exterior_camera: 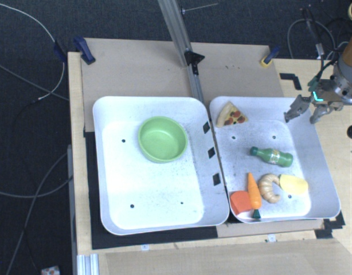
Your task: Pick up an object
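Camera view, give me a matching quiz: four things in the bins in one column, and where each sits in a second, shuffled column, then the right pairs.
Things:
1. green bowl
2. pizza slice
3. green bottle
4. carrot

Places:
A. middle of the right bin
B. near edge of the right bin, beside an orange block
C. left bin
D. far left corner of the right bin

Pairs: 1-C, 2-D, 3-A, 4-B
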